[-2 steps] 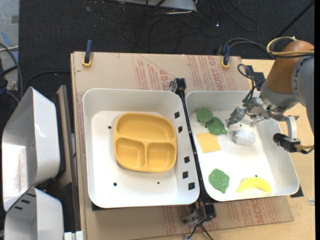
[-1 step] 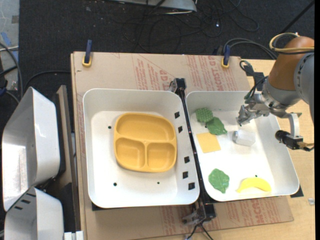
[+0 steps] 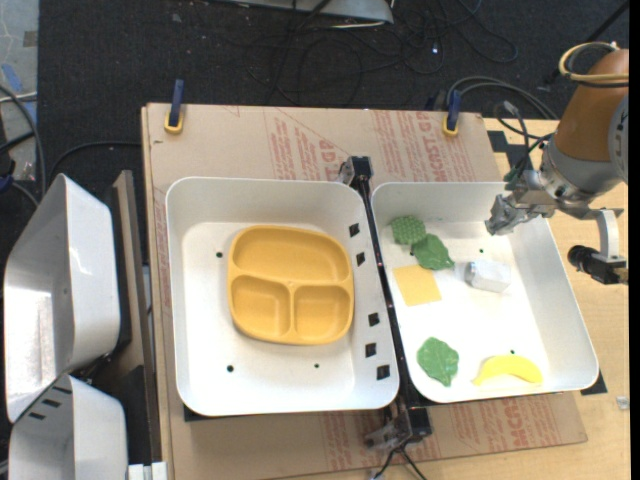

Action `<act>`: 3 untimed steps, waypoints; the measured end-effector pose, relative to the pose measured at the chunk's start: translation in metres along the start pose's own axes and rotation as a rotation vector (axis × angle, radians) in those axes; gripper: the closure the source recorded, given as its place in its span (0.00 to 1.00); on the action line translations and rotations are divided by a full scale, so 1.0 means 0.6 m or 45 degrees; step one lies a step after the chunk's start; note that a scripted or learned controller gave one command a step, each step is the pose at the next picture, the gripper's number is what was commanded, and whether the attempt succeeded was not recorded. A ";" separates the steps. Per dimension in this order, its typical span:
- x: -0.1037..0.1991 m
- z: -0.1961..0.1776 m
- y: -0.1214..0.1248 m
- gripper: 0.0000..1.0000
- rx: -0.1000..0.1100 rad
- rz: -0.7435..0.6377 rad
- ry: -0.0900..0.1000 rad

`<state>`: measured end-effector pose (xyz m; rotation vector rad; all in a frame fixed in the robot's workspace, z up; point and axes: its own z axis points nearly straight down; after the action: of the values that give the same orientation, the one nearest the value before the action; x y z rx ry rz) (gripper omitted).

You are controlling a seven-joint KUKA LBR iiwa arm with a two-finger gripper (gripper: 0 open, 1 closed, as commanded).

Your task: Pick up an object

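1. Candidate objects all lie in the right white bin (image 3: 560, 298). Nearest the hand is a small grey-white block (image 3: 487, 275), right of centre in the frame, lying flat on the bin floor.
2. Others in the same bin: two dark green leafy pieces (image 3: 420, 242) touching each other towards the bin's upper left; a flat pale-yellow square slice (image 3: 417, 285) just below them; a rounded green leafy piece (image 3: 438, 360) at lower left; a yellow banana-shaped piece (image 3: 508, 370) at lower right.
3. Hand (image 3: 503, 214) sits at the upper right of that bin, above and slightly right of the grey-white block, apart from it. Nothing between its fingers; open or closed: cannot tell, too small and foreshortened.
4. Left white bin (image 3: 190, 268) carries a yellow three-compartment plastic tray (image 3: 291, 284). Both bins rest on the brown cardboard-covered worktop (image 3: 300, 138).
5. Judgement: approach step, no grasp yet. Next move calls for centring over one object, likely the block, then descending to straddle it.
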<state>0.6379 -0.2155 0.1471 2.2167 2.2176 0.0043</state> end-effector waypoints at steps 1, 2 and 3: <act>-0.009 -0.077 0.011 1.00 -0.001 -0.003 -0.001; -0.010 -0.142 0.014 1.00 -0.001 -0.003 0.000; 0.070 -0.126 -0.015 1.00 0.009 -0.008 0.005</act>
<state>0.6285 -0.1733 0.2226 2.2151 2.2304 0.0006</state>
